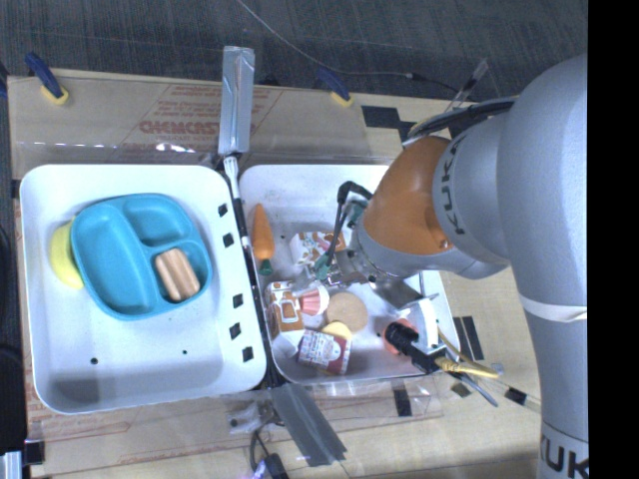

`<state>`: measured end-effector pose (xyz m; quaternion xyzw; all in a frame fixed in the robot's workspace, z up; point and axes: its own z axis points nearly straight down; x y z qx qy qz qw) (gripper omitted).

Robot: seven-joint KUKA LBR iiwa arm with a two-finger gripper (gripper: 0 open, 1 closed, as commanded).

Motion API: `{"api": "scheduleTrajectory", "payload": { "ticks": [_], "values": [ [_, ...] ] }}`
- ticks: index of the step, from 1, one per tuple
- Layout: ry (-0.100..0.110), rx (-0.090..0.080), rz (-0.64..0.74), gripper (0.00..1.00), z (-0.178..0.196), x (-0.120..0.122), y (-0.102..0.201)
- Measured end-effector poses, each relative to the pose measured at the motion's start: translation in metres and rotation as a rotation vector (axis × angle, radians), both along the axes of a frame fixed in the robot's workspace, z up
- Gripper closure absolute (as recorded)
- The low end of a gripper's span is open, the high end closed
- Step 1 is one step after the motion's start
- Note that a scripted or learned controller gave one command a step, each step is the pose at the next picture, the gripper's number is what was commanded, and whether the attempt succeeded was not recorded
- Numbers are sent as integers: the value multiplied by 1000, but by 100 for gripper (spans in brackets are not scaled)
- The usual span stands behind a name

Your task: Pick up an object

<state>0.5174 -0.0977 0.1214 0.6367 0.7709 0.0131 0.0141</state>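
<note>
Two white bins (40, 297) sit on a cardboard-covered bench (130, 118) over dark carpet (120, 18); the tool's state can't be told.

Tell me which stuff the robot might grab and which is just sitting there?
Might be grabbed, in the right bin under the arm:
carrot
round tan piece
small packet

Just sitting there, in the left bin:
blue divided plate
hot dog
</note>
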Motion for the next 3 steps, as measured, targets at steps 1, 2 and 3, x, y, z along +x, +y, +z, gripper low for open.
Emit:
{"api": "scheduleTrajectory", "payload": {
  "ticks": [1, 2, 3],
  "values": [
    [33, -10, 305, 100, 142, -9, 34],
    [31, -11, 366, 100, 211, -31, 66],
    [40, -12, 525, 100, 107, -41, 11]
  ]
}}
